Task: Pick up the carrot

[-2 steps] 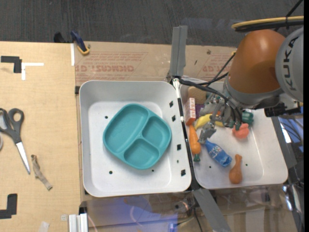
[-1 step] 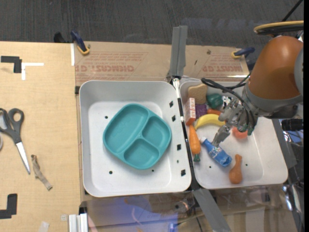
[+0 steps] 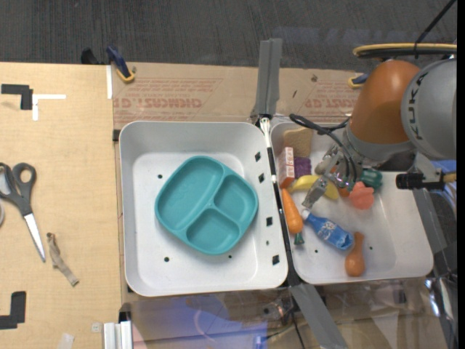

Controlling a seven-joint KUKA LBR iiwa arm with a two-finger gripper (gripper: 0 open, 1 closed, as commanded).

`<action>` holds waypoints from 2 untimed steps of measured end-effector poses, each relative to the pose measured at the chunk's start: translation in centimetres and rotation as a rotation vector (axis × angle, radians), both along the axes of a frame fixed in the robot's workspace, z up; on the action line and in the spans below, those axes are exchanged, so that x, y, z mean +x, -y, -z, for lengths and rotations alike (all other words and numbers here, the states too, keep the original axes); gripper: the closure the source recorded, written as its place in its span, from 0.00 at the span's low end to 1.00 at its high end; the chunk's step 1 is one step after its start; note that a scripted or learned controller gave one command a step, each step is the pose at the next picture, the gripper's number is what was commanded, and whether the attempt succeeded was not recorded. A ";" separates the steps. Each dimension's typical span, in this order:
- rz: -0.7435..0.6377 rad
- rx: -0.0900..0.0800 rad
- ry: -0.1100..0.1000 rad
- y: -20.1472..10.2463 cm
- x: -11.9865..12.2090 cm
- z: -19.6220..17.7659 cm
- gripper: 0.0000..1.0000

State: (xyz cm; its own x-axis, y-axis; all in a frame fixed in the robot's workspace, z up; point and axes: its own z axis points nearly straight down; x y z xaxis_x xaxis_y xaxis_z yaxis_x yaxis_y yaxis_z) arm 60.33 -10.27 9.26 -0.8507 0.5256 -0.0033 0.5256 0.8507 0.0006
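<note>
The slim orange carrot (image 3: pixel 292 213) lies in the right white plastic bin (image 3: pixel 392 264), against its left wall, just beside a blue bottle (image 3: pixel 328 230). The metal end effector (image 3: pixel 325 181) hangs over a yellow banana-shaped toy (image 3: pixel 314 184) near the carrot's upper end; whether its fingers are apart cannot be told. A teal divided plate (image 3: pixel 207 205) sits in the left bin (image 3: pixel 138 253).

Dark ribbed floor (image 3: pixel 182 13) beyond; tan bench (image 3: pixel 58 195) bearing scissors (image 3: pixel 22 202); cardboard sheet (image 3: pixel 189 97).
</note>
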 end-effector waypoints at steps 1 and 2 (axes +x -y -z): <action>0.217 0.000 0.000 7.5 -2.4 0.0 0.00; -0.009 0.001 0.000 1.9 -0.8 0.0 0.00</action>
State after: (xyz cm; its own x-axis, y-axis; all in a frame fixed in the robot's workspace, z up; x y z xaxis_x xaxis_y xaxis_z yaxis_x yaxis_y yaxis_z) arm 59.56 -12.19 9.27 -0.8553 0.5182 -0.0031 0.5182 0.8553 0.0015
